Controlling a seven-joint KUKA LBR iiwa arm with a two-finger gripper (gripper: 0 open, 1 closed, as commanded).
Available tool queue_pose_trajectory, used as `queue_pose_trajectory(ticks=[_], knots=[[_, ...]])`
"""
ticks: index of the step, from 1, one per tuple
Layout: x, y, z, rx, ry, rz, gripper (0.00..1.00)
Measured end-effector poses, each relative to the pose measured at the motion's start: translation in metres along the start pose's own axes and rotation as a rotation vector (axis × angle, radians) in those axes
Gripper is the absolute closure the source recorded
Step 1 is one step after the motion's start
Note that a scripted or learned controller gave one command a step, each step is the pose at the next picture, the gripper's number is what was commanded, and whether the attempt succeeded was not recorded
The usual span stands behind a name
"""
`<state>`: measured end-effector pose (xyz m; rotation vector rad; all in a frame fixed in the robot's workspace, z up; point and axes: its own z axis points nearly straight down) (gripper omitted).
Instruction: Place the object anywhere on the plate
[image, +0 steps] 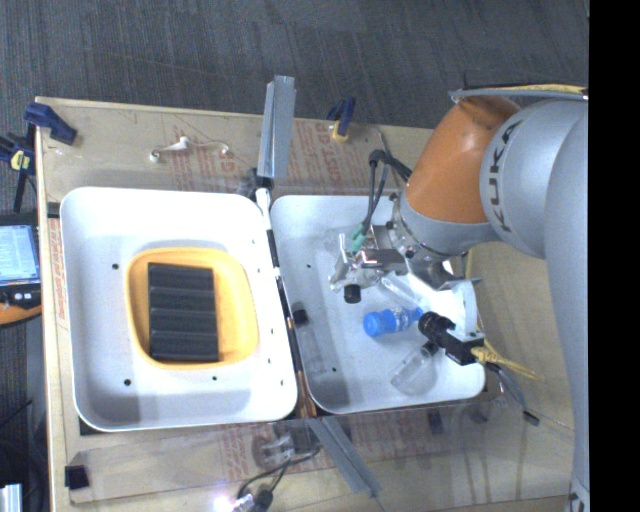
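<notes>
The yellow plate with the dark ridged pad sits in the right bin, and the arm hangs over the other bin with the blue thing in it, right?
Not quite. The camera view shows the yellow plate with its dark ridged pad in the left bin. The rest holds: the arm hangs over the other bin, where the blue thing lies.

From here my arm (520, 170) runs off the right edge and hides the right bin's (320, 370) far corner; the blue object (385, 322) is too blurred to identify
</notes>
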<state>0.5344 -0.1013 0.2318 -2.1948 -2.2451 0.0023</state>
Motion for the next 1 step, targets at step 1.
queue_pose_trajectory(ticks=[1], knots=[[0.0,0.0,0.0,0.0,0.0,0.0,0.0]])
